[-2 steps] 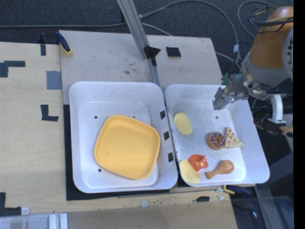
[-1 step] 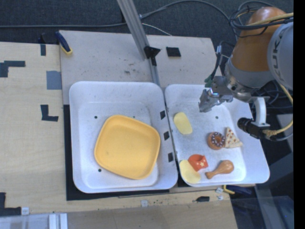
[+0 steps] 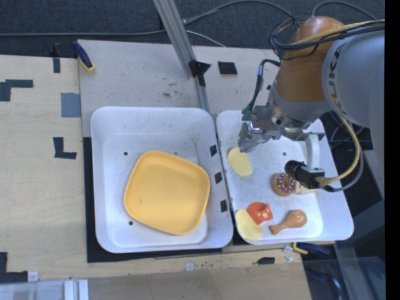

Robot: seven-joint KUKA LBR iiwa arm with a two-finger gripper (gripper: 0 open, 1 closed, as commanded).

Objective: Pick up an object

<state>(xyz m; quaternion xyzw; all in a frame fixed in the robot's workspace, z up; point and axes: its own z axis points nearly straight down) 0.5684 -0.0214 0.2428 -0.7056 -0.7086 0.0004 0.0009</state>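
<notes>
The hand (image 3: pixel 245 144) hovers just above the pale slice (image 3: pixel 240 163); its grip state I cannot tell. The slice looks thin, light, slippery: pinch across its edges.

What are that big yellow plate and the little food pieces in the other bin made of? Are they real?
The yellow plate looks like moulded plastic: one even colour, soft matte sheen, rounded rim. The drumstick, the doughnut and the red piece look like toy food, probably plastic or rubber, given their smooth, flat-coloured surfaces. The pale yellow slice near the gripper seems similar, though it is too small to be sure.
</notes>
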